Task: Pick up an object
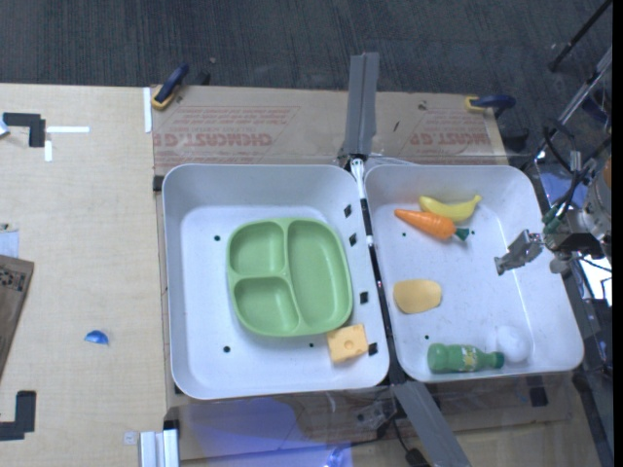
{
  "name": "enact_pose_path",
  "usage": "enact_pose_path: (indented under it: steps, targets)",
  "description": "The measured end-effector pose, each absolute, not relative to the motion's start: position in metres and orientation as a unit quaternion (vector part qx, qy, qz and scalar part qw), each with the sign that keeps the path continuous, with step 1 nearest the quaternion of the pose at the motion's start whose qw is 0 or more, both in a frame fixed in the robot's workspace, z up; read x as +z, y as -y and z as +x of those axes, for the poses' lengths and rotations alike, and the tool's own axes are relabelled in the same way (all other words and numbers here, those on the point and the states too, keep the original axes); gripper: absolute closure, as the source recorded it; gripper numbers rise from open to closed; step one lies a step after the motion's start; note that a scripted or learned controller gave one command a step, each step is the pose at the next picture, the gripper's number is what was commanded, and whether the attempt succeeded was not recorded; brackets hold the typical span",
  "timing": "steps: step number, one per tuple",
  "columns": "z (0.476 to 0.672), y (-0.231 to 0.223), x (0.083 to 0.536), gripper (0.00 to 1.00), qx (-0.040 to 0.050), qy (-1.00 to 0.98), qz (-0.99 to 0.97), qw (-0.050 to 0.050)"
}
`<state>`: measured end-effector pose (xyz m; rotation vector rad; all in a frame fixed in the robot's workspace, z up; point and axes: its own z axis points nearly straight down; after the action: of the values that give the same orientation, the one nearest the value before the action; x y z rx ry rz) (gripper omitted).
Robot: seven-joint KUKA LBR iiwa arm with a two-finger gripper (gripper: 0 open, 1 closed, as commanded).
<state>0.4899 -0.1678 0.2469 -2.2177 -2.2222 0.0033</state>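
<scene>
The right bin [473, 272] holds a yellow banana [450, 205] with an orange carrot [425, 222] just in front of it near the back. A pale yellow oval piece [418, 296] lies in the middle-left. A green bottle [464, 358] lies on its side along the front wall, next to a small white object [513, 340]. My gripper [514, 254] hangs over the right side of this bin, apart from every object, and nothing shows in it.
The left bin [190, 290] holds a green divided plate [289, 276] and a yellow cheese wedge [348, 343] at its front right corner. A grey divider bar [361, 105] stands behind the bins. Metal framework crowds the right edge.
</scene>
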Motion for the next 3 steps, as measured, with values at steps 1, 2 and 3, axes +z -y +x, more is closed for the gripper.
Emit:
enact_pose_path:
  steps: [1, 2, 3]
  targets:
    - [0.539, 0.111, 0.149, 0.00, 0.0010, 0.743, -0.670, 0.001]
    - [0.574, 0.101, 0.091, 0.00, 0.0008, 0.680, -0.733, 0.001]
    - [0.643, 0.108, 0.092, 0.00, 0.0010, 0.658, -0.753, 0.000]
